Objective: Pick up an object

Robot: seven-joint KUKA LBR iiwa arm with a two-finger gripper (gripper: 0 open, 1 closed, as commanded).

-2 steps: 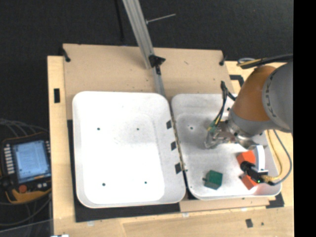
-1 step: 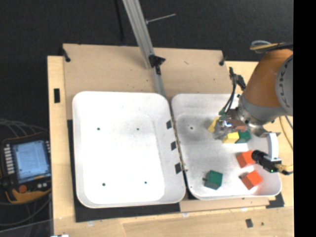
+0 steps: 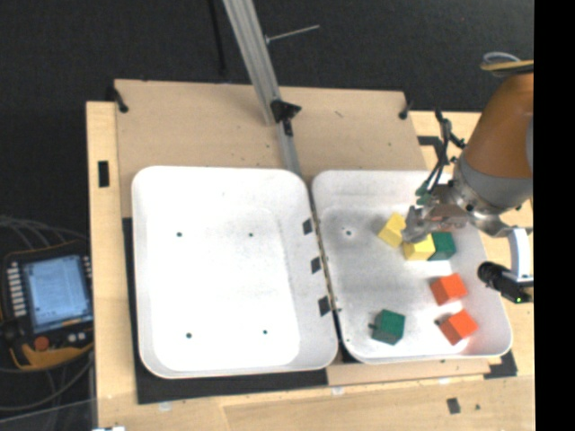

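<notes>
My gripper [image 3: 422, 226] hangs low over the right bin [image 3: 359, 277], in its upper right part. It sits directly above a tight cluster of blocks: a yellow block [image 3: 392, 231] to its left, a second yellow block [image 3: 418, 250] just below it, and a green block [image 3: 442, 246] beside that one. The fingertips reach down among the yellow blocks, and the wrist hides how they stand. Farther down the right bin lie an orange block [image 3: 447, 288], another orange block [image 3: 459, 326], and a dark green block [image 3: 388, 326].
The left bin [image 3: 220, 268] lies beside the right one, with a row of black clips [image 3: 316, 263] along the shared edge. A metal pole [image 3: 256, 52] slants up from the back of the bench. A handheld control pendant [image 3: 49, 299] sits at the far left.
</notes>
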